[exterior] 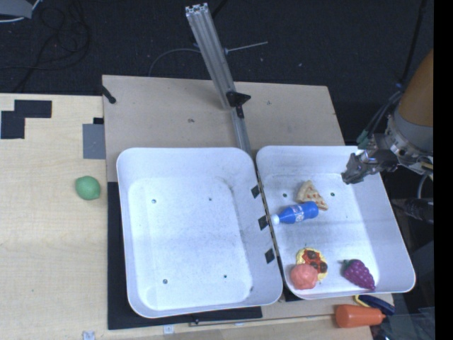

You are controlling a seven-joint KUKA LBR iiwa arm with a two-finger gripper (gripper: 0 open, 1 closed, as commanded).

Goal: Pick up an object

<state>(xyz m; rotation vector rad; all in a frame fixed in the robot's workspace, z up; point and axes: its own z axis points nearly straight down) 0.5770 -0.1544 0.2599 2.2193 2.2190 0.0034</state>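
Two shallow white bins sit side by side on the bench (56, 211), and I take the blue bottle (297, 213) in the right bin (382, 218) as my marker. It lies on its side near that bin's middle, its pale cap end pointing toward the divide between the bins.

Just above the bottle, almost touching it, lies a small tan pizza-slice toy (311, 195). Below the bottle, toward the near rim, a pink-red round piece (304, 276) rests against a yellow piece with dark red spots (313, 259). To the right of that pair, well apart from the bottle, is a purple bunch of grapes (358, 273).

The gripper (352, 174) hangs up and to the right of the bottle, over the bin's far right corner, clear of every toy. It is dark and small from where I stand, and I cannot tell whether its fingers are spread or closed; nothing shows between them.

The left bin (184, 229) lies left of the bottle. Far to the left, out on the pale wood, sits a green ball (88, 188). Below the grapes, outside the bin, lies an orange object (359, 315).
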